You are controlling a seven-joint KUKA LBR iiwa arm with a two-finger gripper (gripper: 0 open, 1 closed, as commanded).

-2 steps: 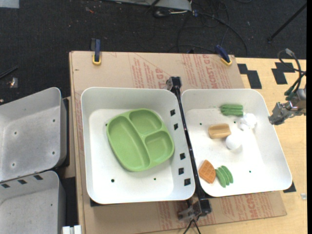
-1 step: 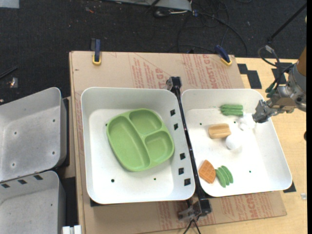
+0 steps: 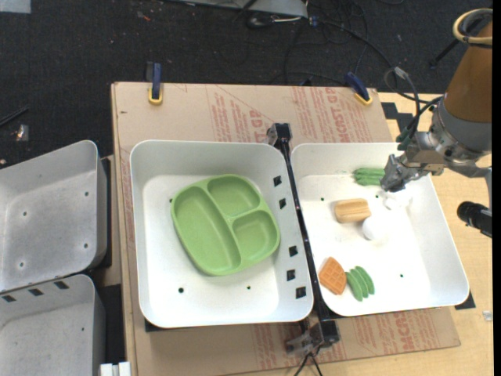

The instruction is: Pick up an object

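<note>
Right bin (image 3: 438, 288) taken as the landmark. It holds five small toy food pieces. A green pod-like piece (image 3: 366, 176) lies near the bin's back wall. A tan bread-like block (image 3: 351, 210) sits toward the middle, with a white egg-shaped piece (image 3: 369, 229) just beside it on the front side. An orange waffle piece (image 3: 333, 276) and a green bean piece (image 3: 361, 282) lie side by side near the front left corner.

The gripper (image 3: 394, 180) hangs low over the bin's back part, just right of the green pod-like piece and close to it; whether it touches is not readable from this angle. I cannot tell how its business end is set, nor see anything held in it.

Judgement on handling: all pieces look like light, stiff moulded plastic with smooth skin, likely slippery. The pod, as the nearest candidate, is long and narrow; best taken across its short width near mid-length. The risk is that it skids along the bin floor or rolls toward the wall.

The left bin (image 3: 149, 233) holds a green divided plate (image 3: 225, 223).
</note>
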